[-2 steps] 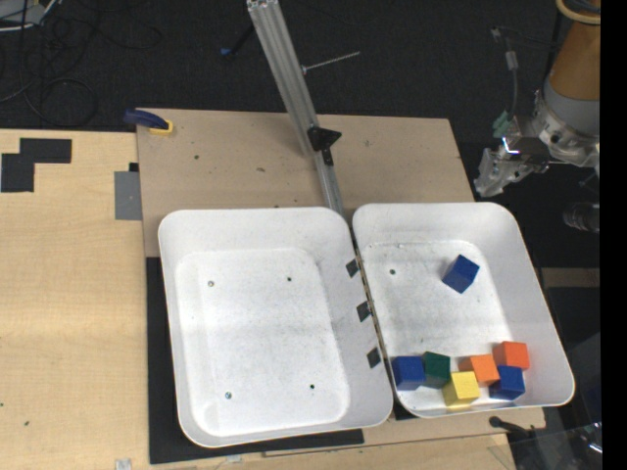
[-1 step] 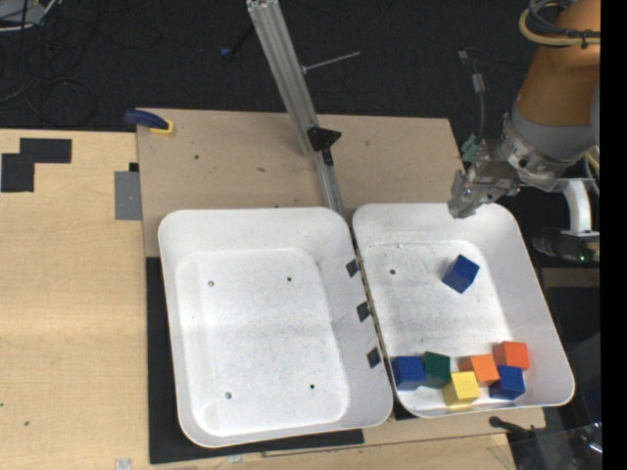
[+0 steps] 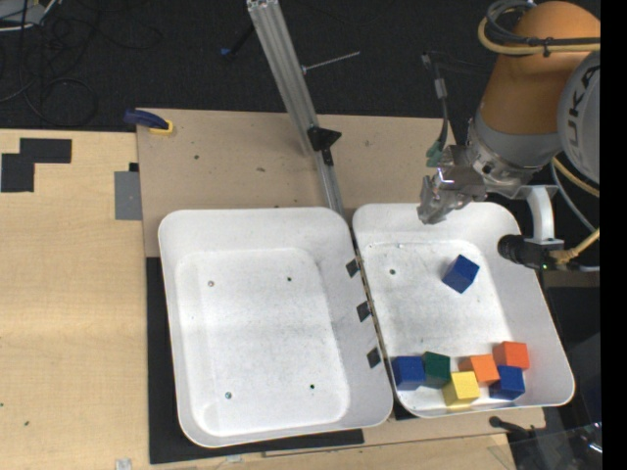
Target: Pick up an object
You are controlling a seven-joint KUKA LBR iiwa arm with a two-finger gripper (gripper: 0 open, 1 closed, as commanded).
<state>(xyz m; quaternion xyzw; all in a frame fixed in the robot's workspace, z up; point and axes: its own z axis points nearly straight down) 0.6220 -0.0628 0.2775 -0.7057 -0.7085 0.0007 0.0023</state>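
Step in hand: approach, nothing lifted yet. Landmark: right bin (image 3: 534,302).

Gripper (image 3: 432,211): hangs above the bin's far rim, near its far-left corner. Whether it stands wide or narrow I cannot tell; nothing shows between it.

Likeliest target: blue cube (image 3: 459,273), tilted, alone on the bin floor, mid-bin toward the far side, a little nearer the camera and rightward of the gripper. Apart from every wall and from the other blocks.

Next move, as a judgement: shift over the blue cube, turn to suit its tilt, descend, close. Its skewed faces could let it slip or roll.

Other stock, near edge of the bin, packed close:
- blue block (image 3: 408,371), green block (image 3: 436,366), side by side
- yellow block (image 3: 461,388)
- orange block (image 3: 484,368)
- red block (image 3: 512,354)
- second blue block (image 3: 507,382)
This cluster leaves little room for a clean grasp.

Beside the bin: left bin (image 3: 186,233), joined by black clips (image 3: 363,310). Beyond it: a slanted metal rail (image 3: 289,81).
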